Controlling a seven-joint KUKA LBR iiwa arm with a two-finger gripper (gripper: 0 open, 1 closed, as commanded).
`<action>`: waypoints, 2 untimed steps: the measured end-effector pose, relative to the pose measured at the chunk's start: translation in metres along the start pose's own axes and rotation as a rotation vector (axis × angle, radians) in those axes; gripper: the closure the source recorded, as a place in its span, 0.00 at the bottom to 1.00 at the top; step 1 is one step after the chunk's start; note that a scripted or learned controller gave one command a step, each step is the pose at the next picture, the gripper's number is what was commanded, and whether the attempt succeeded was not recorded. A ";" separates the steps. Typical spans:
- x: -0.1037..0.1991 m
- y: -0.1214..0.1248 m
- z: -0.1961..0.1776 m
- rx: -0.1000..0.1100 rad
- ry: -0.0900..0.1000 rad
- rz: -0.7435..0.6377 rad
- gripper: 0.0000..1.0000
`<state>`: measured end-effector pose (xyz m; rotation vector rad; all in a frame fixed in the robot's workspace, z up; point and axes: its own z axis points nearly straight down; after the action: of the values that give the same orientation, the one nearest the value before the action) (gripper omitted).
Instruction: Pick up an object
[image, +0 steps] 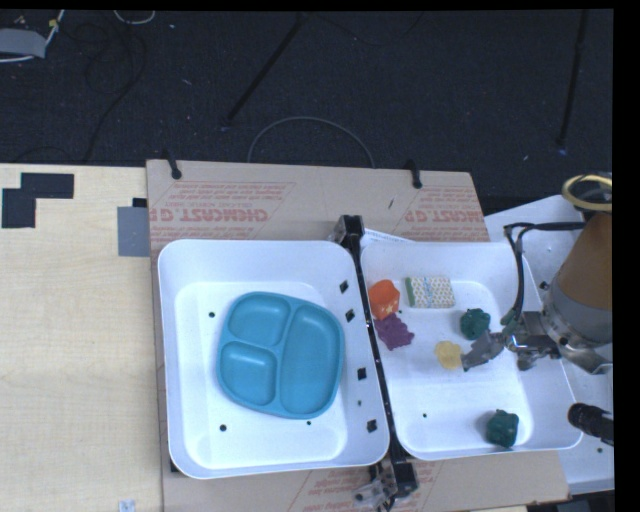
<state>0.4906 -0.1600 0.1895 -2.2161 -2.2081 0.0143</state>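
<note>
The left bin (190, 270) carries a blue divided plate (280, 354) with three compartments. In the right bin (440, 440) lie an orange lump (384, 297), a purple crumpled piece (393, 333), a white block with green dots (429, 291), a small yellow chunk (448, 353) and two dark green lumps (474, 322) (502, 428). The gripper (482, 352) hangs just right of the yellow chunk (whether its jaws are apart I cannot tell), nothing visibly held.

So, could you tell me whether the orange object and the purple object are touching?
Touching: the camera view shows the orange object meeting the purple object with no white floor between them.
</note>
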 end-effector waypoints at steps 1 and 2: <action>0.000 0.003 -0.007 -0.012 -0.002 -0.003 0.00; 0.005 0.003 0.037 -0.009 0.000 -0.003 0.00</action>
<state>0.4928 -0.1552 0.1529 -2.2170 -2.2167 0.0044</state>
